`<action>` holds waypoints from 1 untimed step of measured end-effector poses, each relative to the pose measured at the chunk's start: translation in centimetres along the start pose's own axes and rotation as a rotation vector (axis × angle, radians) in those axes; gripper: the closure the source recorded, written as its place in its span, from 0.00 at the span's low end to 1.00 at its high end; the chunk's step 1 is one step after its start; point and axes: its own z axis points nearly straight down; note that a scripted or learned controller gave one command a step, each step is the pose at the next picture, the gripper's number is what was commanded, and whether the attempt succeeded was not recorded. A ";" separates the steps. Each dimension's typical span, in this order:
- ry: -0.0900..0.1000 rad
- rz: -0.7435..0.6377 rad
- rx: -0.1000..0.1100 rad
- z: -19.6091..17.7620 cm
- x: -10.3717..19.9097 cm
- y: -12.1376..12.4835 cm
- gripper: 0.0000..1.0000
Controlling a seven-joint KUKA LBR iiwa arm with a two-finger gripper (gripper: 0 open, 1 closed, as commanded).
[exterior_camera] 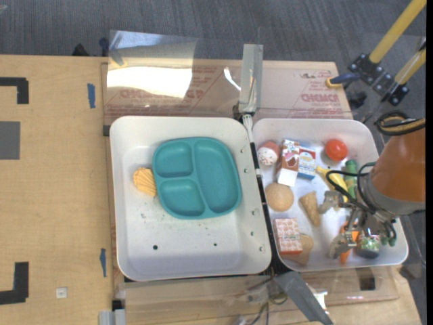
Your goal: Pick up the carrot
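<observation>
Gripper low in right bin, carrot beneath, orientation unclear.

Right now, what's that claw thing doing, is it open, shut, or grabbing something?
Gripper: down in the right bin, over the carrot; whether it is open, closed or gripping the carrot cannot be told.

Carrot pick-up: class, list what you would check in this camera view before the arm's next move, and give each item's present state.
1. Gripper over the correct bin: ok. The gripper is low in the right bin, near its front corner.
2. Carrot located: cannot tell. An orange piece shows beneath the gripper, mostly hidden.
3. Carrot gripped: cannot tell.
4. Neighbours apart from the gripper: ok. The cone and red tomato lie apart from it.
5. Teal plate out of the way: ok, in the left bin.
</observation>
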 end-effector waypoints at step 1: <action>-0.004 -0.002 0.001 -1.1 -0.2 0.1 1.00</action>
